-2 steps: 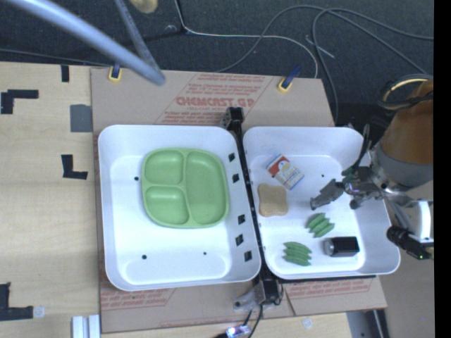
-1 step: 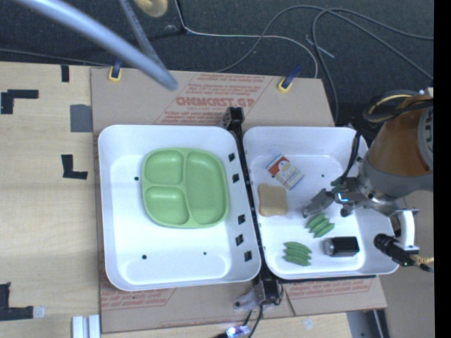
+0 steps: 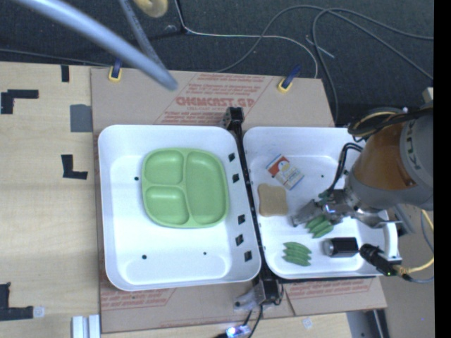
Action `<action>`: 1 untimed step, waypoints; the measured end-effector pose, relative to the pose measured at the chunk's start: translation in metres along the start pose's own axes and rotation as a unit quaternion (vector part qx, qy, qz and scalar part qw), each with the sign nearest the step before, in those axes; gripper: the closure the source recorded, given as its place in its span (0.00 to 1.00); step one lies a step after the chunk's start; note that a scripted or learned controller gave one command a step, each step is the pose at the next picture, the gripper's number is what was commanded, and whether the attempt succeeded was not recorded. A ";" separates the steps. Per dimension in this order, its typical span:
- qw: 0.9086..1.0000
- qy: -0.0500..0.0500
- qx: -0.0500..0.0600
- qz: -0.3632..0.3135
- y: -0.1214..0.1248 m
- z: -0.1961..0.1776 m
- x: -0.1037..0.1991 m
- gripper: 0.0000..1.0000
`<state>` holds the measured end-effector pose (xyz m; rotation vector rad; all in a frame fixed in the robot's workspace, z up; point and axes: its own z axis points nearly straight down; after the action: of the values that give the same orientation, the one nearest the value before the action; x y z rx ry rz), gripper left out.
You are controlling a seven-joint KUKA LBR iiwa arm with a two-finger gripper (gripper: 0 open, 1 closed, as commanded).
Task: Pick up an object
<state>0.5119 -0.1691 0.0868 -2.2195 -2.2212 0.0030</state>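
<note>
Fingers (image 3: 317,213) low in the right bin (image 3: 310,138), apparently closed on a green pod (image 3: 320,226) just right of the tan slice (image 3: 273,200); thin hold, likely to slip out on lifting

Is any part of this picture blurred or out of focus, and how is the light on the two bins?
In the camera view, a grey bar crossing the top left is soft and out of focus; the green tray and both white bins are sharp, evenly lit, with faint shadows; the gripper looks slightly blurred.
</note>
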 end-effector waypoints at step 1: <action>1.000 0.000 0.000 0.000 0.000 -0.012 0.000 1.00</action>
<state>0.5122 -0.1691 0.0990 -2.2198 -2.2221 0.0021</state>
